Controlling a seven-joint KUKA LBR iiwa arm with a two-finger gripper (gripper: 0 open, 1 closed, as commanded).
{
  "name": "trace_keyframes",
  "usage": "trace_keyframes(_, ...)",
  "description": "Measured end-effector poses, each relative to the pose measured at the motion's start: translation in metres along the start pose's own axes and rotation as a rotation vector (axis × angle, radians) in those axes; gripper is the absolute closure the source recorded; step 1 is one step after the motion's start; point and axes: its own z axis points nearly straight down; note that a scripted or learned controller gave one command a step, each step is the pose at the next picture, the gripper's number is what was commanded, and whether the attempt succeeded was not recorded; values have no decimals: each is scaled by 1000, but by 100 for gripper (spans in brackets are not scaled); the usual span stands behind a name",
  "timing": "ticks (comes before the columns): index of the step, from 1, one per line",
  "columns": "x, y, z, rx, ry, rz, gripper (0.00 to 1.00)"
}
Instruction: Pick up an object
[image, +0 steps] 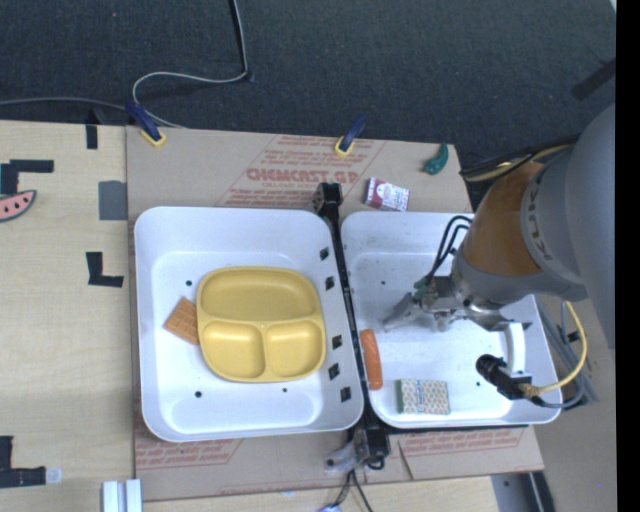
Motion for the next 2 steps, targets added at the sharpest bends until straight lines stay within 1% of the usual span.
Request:
trace_keyframes(1,1,0,-9,1,1,-1,100)
trace_keyframes(2,1,0,-9,1,1,-1,0)
